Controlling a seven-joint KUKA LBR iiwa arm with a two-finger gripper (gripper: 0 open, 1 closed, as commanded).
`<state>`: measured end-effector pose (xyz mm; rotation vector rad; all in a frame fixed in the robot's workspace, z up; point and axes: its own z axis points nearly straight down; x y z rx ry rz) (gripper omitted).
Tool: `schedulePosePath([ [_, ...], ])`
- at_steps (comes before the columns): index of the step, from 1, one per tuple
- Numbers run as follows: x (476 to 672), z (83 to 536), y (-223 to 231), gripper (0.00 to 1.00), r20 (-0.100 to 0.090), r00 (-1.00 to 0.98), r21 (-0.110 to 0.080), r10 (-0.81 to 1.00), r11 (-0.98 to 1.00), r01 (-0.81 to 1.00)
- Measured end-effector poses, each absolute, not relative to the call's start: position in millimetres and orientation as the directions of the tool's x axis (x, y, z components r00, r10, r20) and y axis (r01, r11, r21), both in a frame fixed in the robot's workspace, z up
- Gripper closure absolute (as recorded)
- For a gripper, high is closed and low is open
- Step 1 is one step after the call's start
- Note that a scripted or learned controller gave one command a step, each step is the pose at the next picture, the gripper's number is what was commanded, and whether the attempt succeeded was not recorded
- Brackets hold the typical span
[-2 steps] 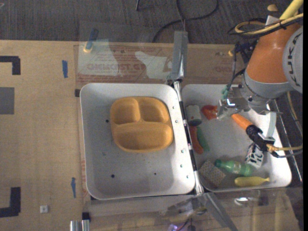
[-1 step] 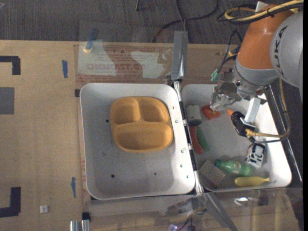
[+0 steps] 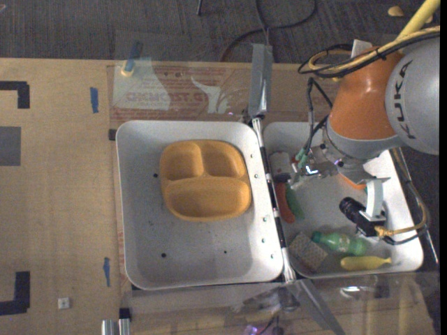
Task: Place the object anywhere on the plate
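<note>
The wooden bench [image 3: 56, 187] carries two white bins. The orange plate [image 3: 204, 180] lies in the left bin [image 3: 140, 243], ready to receive. The gripper [image 3: 307, 169] hangs low over the right bin's [image 3: 408, 253] left side, where the red object [image 3: 282, 202], green bottle [image 3: 341, 242] and yellow banana [image 3: 364, 262] lie unlifted.

you see: plate [image 3: 204, 180] mustard yellow; bins [image 3: 140, 187] white; bottle [image 3: 340, 242] green; banana [image 3: 365, 262] yellow; arm [image 3: 391, 96] grey, orange band.

Bench top [image 3: 56, 208]: light wood board with black tape corner marks [image 3: 15, 93] and small blue tape strips [image 3: 93, 100]. Dark carpeted floor [image 3: 105, 12] beyond the far edge, black cable loop [image 3: 283, 9] lying on it.
</note>
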<state>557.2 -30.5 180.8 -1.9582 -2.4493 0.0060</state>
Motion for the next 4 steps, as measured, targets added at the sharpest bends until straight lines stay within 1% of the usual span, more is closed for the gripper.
schedulePosePath([
  [1,521.3,194,-2,1.0,0.002,-0.306,-0.006,0.952,0.306,0.952],
  [2,496.3,181,37,1.0,0.003,-0.405,-0.006,0.914,0.405,0.914],
  [3,479.4,181,80,1.0,0.002,-0.321,-0.007,0.947,0.321,0.947],
  [4,478.4,150,124,1.0,-0.002,-0.031,-0.009,1.0,0.031,0.999],
])
